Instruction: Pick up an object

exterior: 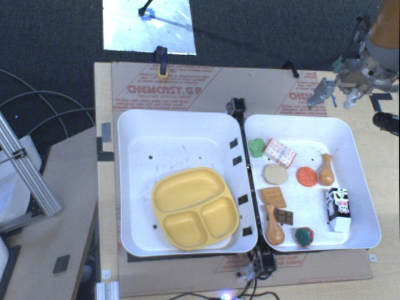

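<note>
My gripper (335, 95) hangs above the bench behind the right bin (359, 161), past its far edge, with its fingers spread open and nothing between them. Several small toy foods lie in that bin: a green piece (256, 146), a red-and-white packet (279, 152), a beige disc (275, 174), an orange-red disc (306, 176), a tan drumstick (326, 169), a black-and-white milk carton (338, 208), a brown cracker (272, 196), a chocolate square (284, 216), a second drumstick (274, 230) and a red-green ball (304, 236).
The left bin (134, 167) holds a yellow divided plate (197, 208). A black divider with clips (245, 167) runs between the bins. A shiny metal sheet (149, 17) lies on the floor beyond the bench, and a metal frame (25, 161) stands at the left.
</note>
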### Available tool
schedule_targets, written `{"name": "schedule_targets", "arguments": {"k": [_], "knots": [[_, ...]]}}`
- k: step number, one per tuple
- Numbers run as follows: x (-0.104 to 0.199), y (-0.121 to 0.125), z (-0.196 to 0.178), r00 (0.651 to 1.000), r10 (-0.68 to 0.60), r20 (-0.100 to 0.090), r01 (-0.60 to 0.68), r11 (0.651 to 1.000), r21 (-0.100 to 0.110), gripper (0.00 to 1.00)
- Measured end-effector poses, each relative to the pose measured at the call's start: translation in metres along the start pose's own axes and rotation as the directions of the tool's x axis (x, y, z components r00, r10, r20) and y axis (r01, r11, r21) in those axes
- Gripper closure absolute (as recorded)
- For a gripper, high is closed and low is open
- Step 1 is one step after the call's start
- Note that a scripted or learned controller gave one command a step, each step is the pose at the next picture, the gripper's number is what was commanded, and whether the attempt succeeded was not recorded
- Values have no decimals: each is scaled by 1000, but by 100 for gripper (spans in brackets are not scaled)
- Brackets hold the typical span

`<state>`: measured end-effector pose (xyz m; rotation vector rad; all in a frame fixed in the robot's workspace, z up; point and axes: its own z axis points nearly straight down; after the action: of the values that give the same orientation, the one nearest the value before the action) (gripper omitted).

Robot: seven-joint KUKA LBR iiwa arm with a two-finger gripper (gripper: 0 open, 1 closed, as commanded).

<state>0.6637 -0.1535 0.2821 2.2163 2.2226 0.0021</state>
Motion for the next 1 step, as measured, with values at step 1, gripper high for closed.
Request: {"name": "schedule_targets", "arguments": {"k": [1], "knots": [[51, -52, 83, 1000, -5, -5, 5, 1000, 11, 0]]}}
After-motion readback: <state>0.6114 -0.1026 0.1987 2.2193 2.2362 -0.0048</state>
